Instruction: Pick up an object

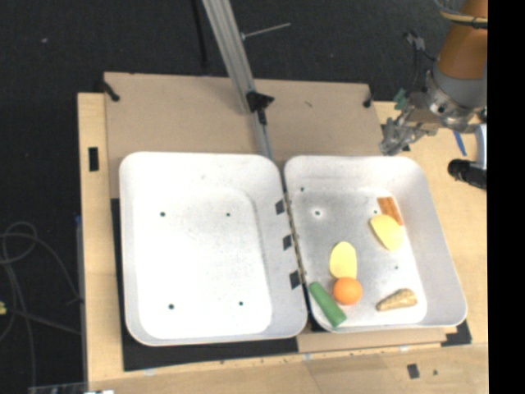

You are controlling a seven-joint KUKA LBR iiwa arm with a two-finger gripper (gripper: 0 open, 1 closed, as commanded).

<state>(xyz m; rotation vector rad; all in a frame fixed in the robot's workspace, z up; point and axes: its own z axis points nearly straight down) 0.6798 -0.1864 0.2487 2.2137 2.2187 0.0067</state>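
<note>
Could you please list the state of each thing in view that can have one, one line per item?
hand: above the right bin's far rim, nothing visibly in it.
green stick: lying at the right bin's near-left corner.
orange ball: resting beside the green stick.
yellow oval piece: lying flat.
tan wedge: lying on its side.
left bin: sits beside the right bin.

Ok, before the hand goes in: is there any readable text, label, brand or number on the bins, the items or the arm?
None can be read.
Right bin and left bin: dark dots, no lettering.
Orange ball, green stick, yellow pieces: plain surfaces.
Arm's orange band: no print resolves.
Black tabs on the bench: too small to tell.
</note>
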